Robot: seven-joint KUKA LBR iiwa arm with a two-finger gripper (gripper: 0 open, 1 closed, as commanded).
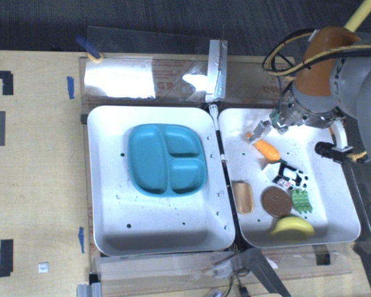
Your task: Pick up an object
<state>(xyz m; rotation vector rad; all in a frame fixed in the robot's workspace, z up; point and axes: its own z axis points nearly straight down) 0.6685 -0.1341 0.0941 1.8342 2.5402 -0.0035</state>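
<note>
The gripper hangs just above the carrot in the right bin; its grip state can't be told

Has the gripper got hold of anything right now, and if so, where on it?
Cannot be told. The gripper sits in the right bin just above the orange carrot, but this view does not show anything between its fingers.

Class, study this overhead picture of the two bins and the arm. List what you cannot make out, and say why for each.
- Gripper, camera view: too small and blurred to tell its state.
- Black-and-white object, camera view: too small to identify.
- Green object, camera view: partly hidden by the brown disc.
- Arm, camera view: cut off by the right edge.
</note>
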